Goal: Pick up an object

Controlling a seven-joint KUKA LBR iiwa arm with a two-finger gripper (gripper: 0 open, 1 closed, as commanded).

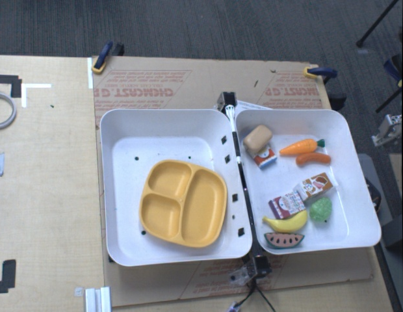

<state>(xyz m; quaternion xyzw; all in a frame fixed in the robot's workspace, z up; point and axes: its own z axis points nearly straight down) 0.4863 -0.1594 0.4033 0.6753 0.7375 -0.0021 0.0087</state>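
**Entry: pick candidates, placed relative to the brown carton (316,186)**

- Holder: right bin (366,203) on the worktop (45,174). It holds every loose item. The left bin (117,174), well to the left of the carton, carries one yellow divided plate (185,203).
- Two carrots (299,147), toward the top of the view from the carton. They lie side by side and almost touch, with bare floor around them.
- Tan bread roll (258,136) up and to the left of the carton, close to the bins' shared wall. It touches a small red-and-blue box (265,156).
- Red-and-white packet (287,204) butted against the carton's left end.
- Green ball (320,209) just below the carton, touching or very nearly so.
- Banana (286,223) below and left, under the packet. A watermelon slice (283,240) lies just past it at the near wall.

**Handling note (judgement):** No item has been lifted yet. The upper carrot looks the best choice, being slim, firm and the least crowded. Come straight down with the fingers across its narrow width. Avoid the carton cluster, where a descent would likely nudge neighbouring items. The ball may roll, and the wall hampers access to the slice and the roll.
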